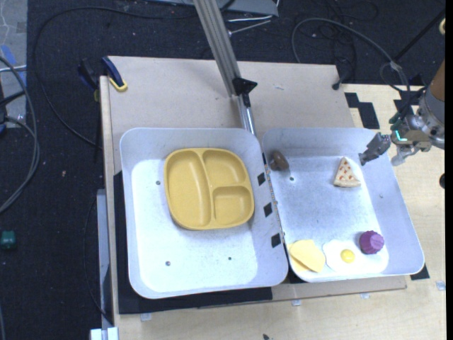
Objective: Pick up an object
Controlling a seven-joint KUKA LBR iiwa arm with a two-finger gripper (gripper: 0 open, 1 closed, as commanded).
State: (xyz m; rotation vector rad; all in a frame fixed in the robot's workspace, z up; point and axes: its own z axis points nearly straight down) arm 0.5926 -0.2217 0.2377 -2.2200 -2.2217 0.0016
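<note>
Two-finger gripper [385,149] open, empty, poised at right bin's upper-right edge w/ small triangular pizza-slice toy [346,173] nearest, lying just left and below, apex pointing up.

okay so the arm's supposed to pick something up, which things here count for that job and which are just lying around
For the job:
gripper, above the right bin's far right rim
pizza-slice toy
small brown lump
purple round toy
fried-egg toy
yellow flat piece

Lying about:
yellow divided plastic plate in the left bin
blue-and-yellow clamp at the bench corner
</note>
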